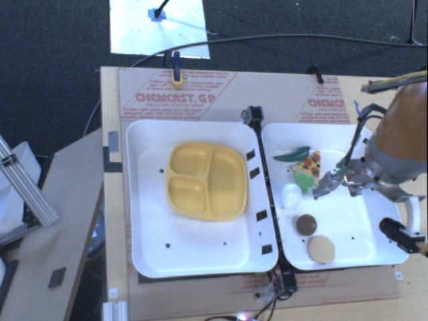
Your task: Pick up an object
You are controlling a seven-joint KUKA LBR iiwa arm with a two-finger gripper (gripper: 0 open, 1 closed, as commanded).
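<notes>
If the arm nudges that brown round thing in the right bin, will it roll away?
Probably. The brown round thing looks domed and smooth, so it may roll or slide across the slick bin floor. It looks small, likely light.

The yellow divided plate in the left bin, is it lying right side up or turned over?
Right side up. The yellow divided plate lies flat in the left bin, and its compartments face upward with the raised dividers between them visible.

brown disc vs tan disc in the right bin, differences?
The brown disc is dark and smaller; the tan disc is pale beige and wider. The brown disc lies nearer the gripper; the tan disc sits by the bin's front edge. Both are round and lie flat, close together.
</notes>
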